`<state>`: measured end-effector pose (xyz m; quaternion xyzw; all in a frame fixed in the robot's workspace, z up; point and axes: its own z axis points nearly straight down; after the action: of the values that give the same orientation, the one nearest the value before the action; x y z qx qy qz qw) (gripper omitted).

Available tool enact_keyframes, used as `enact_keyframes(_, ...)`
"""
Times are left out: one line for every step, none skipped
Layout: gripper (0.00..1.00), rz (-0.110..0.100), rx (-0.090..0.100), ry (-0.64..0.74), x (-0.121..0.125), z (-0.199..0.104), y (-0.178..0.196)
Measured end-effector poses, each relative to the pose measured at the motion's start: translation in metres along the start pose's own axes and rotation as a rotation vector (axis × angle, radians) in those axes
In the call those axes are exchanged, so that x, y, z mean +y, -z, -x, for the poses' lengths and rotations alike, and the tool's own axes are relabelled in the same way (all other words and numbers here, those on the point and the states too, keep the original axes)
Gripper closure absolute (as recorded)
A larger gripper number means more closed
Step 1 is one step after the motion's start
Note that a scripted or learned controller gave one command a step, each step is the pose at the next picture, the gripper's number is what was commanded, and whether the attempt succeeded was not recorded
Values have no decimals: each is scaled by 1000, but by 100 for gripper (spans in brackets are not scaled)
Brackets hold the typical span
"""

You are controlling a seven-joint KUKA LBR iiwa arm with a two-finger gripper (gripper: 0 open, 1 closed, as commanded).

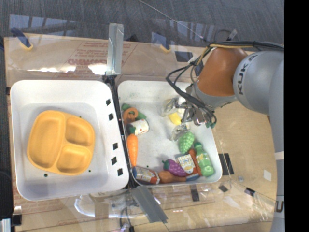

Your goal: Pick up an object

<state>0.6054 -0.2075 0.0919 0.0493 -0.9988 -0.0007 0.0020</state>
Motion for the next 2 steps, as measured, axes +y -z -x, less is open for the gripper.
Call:
enact_keyframes(0,1,-1,-8,3,-20,-1)
enact_keyframes(0,-1,-4,72,-1,2,0)
